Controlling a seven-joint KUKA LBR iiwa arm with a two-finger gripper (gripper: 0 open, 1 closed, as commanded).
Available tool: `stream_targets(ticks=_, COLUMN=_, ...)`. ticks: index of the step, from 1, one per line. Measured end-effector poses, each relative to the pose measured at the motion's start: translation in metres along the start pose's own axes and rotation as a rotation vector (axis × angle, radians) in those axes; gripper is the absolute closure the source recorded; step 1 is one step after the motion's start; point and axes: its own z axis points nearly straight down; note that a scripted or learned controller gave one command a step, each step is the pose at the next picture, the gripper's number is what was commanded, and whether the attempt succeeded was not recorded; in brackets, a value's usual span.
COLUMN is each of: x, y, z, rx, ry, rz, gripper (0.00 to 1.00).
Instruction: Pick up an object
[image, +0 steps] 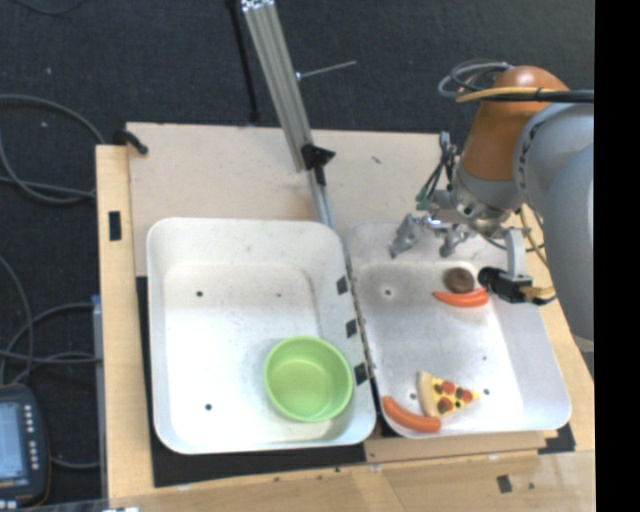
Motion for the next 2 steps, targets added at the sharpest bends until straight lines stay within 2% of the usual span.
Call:
stream_targets(ticks=1, x=-0.001, y=0.002, z=-0.015, rx=-0.008, ry=-0.001, rz=-0.002, gripper=1.00)
stream_targets(ticks=2, x=-0.002, y=0.003, z=-0.059, rx=-0.011, ry=0.004, rz=-0.001, gripper=1.00)
